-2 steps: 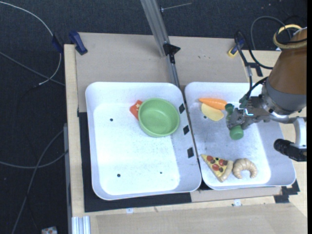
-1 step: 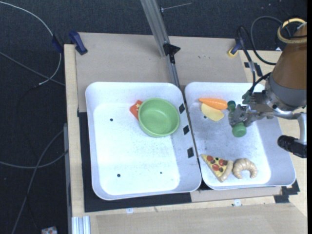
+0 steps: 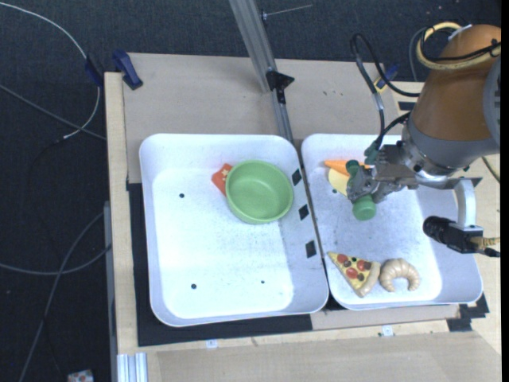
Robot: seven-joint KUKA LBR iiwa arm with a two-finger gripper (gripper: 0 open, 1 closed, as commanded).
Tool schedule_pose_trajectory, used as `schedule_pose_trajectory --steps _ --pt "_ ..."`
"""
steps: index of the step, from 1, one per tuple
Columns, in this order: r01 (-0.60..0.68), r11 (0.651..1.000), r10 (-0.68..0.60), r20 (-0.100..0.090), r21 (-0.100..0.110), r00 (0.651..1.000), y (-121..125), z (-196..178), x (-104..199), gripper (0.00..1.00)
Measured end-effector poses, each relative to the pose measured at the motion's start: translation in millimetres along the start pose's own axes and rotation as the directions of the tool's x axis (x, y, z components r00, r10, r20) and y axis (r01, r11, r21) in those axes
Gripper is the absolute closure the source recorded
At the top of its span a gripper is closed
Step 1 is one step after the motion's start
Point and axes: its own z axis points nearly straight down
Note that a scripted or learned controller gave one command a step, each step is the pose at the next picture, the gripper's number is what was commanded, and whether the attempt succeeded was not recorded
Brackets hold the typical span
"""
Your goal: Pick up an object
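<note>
Grey two-finger gripper (image 3: 364, 193) low over right white bin (image 3: 453, 289), near its upper left corner. Fingers clamped, it seems, on small green cylindrical toy (image 3: 364, 208) hanging at the tips. Just left of gripper: yellow toy piece (image 3: 338, 181) and orange carrot-shaped toy (image 3: 337, 165), close to the divider edge. Below gripper, open white floor; further below, pizza-slice toy (image 3: 354, 270) and tan croissant toy (image 3: 400, 274) near the front rim. Well left, green round bowl (image 3: 258, 190) over orange-red piece (image 3: 220, 177) in left white bin (image 3: 207, 277).
</note>
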Motion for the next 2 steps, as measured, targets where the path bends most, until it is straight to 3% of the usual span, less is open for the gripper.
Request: schedule_pose_trajectory --steps 2 --pt "0.0 1.0 0.0 0.0 0.004 1.0 21.7 21.8 107.8 1.0"
